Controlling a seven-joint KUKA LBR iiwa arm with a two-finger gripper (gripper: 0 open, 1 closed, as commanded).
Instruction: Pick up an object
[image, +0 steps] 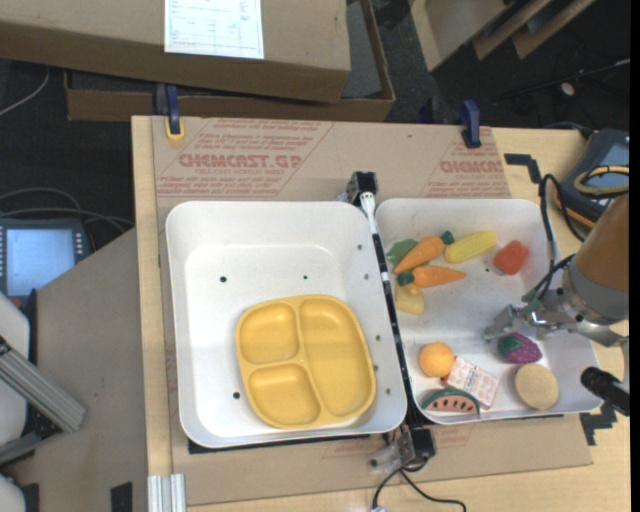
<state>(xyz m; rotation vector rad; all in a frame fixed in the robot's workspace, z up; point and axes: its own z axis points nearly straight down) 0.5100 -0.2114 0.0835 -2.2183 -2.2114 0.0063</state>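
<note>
Gripper (512, 325), finger state indeterminate in this poor view, sits just above 1 small purple toy (519, 348), apparently light, rigid, slick plastic, best taken across its narrow middle

Single fixed camera, mounted above the bench (300, 150), looking down at a slant. Far enough back to take in both white bins whole: left bin (200, 240) toward 9 o'clock of frame centre, right bin (470, 215) toward 3 o'clock. Far edge of the bench toward 12 o'clock, near edge toward 6 o'clock. Arm (610, 260) entering at 3 o'clock. Floor and cardboard box (120, 40) visible beyond the bench at 11 o'clock.
</note>
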